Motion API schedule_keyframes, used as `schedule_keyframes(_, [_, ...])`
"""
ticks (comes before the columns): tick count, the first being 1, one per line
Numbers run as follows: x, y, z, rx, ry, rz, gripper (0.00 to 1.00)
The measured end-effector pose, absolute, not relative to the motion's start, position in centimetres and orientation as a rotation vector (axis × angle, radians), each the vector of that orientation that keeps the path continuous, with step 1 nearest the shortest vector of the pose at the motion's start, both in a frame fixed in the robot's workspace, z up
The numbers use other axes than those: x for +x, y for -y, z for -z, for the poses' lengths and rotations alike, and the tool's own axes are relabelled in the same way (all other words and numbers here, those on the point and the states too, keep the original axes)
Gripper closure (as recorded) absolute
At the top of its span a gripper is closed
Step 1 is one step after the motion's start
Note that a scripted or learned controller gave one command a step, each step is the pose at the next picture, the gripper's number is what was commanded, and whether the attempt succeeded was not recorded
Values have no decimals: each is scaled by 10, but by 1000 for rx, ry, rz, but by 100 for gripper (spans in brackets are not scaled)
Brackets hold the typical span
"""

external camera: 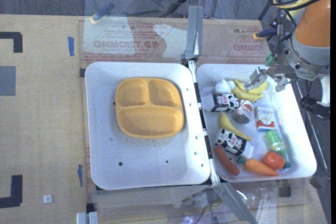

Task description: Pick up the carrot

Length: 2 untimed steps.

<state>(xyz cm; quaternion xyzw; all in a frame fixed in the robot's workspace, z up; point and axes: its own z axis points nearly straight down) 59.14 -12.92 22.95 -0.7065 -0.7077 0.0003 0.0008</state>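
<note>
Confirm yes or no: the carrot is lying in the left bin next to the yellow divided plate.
No: the carrot lies in the right bin, near its front edge, while the yellow divided plate sits in the left bin.

Mirrored lettering on the cardboard (126, 43) behind the bins cannot be read.

I see even, bright light, soft shadows, white glare on bins (100, 113), slight blur toward three o'clock.

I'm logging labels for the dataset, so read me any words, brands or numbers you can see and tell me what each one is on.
Red print on the cardboard behind the bins: reversed and blurred, unreadable.
Red print on the cardboard's right part: blurred, unreadable.
Cow-patterned cartons: print too small.
White-and-red carton: label too small.
</note>
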Motion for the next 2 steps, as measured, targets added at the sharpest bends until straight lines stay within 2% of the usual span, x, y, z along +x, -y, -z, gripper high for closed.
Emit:
schedule_keyframes(1, [652,128,-127,-2523,1885,11,0])
schedule_keyframes(2, [653,127,-137,-2523,1888,11,100])
